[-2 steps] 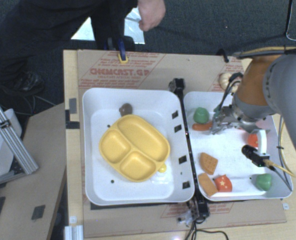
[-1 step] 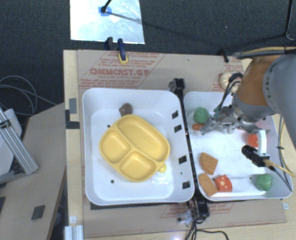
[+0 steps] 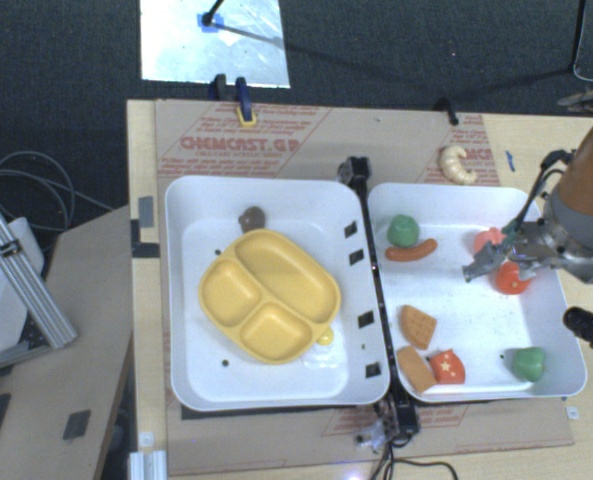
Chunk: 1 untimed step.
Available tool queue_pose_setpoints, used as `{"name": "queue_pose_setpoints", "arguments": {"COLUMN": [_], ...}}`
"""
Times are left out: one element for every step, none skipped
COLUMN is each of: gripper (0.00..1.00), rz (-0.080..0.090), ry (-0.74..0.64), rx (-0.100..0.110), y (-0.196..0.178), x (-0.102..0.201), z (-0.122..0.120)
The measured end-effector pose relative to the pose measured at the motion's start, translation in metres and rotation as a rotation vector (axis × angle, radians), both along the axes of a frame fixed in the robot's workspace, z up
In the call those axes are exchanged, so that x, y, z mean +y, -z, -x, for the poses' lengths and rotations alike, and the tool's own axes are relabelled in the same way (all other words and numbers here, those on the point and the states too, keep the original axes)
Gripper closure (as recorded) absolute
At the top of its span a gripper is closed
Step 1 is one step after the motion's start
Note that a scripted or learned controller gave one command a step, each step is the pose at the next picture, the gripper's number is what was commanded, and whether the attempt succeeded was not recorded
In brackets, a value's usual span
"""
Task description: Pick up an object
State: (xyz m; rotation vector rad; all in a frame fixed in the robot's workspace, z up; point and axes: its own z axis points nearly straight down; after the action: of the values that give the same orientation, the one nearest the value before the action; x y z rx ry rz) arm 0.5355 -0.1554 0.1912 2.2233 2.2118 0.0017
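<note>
The right bin (image 3: 456, 200) holds several toy foods: a green ball (image 3: 403, 230), an orange sausage (image 3: 411, 252), a waffle-like orange piece (image 3: 418, 325), a tan bread piece (image 3: 414, 369), a red piece with a star (image 3: 449, 368), a green piece (image 3: 528, 362), a red tomato (image 3: 512, 279) and a small red-orange piece (image 3: 488, 237). My gripper (image 3: 484, 265) hangs low over the right bin's far right part, just left of the tomato and below the red-orange piece. Nothing shows as lifted.
In the left bin (image 3: 191, 368) lie a yellow divided plate (image 3: 268, 295) and a small brown object (image 3: 251, 218). A tan croissant-shaped toy (image 3: 458, 165) rests on the cardboard behind the right bin. A black divider (image 3: 368, 268) runs between the bins.
</note>
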Motion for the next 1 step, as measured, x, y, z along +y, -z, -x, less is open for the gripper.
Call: {"name": "queue_pose_setpoints", "arguments": {"gripper": [0.0], "rz": [0.001], "ry": [-0.01], "rx": [-0.001], "y": [0.111], "x": [-0.0465], "z": [-0.088]}}
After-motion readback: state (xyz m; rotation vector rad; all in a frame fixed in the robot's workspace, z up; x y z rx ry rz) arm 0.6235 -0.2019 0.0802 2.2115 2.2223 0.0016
